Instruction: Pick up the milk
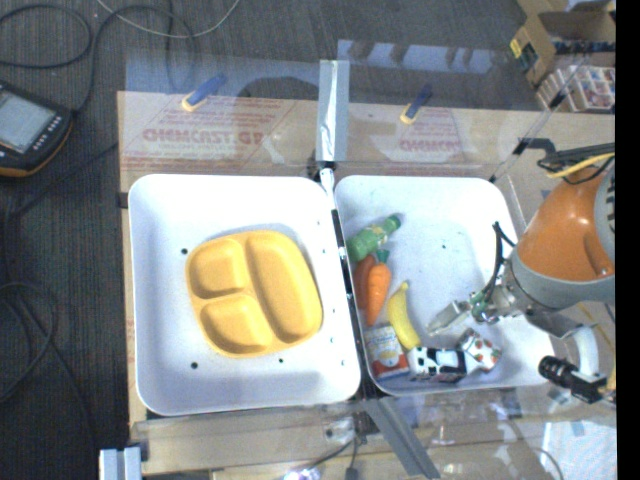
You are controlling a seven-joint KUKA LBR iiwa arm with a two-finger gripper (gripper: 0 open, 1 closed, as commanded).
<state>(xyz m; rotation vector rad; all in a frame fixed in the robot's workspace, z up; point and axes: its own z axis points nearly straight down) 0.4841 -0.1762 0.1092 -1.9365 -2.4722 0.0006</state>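
Overhead view, pick not yet made: the milk (437,361), a small cow-patterned carton, lies on its side near the front wall of the right bin (440,200), just beside the banana (402,315) and a small red-and-white item (481,349). My gripper (462,314) hangs just above and behind the carton with its fingers spread and nothing between them. Descent, closure and lift all remain, as I judge it.

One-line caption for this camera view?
Gripper hovers in the right bin above the milk; yellow tray in left bin.
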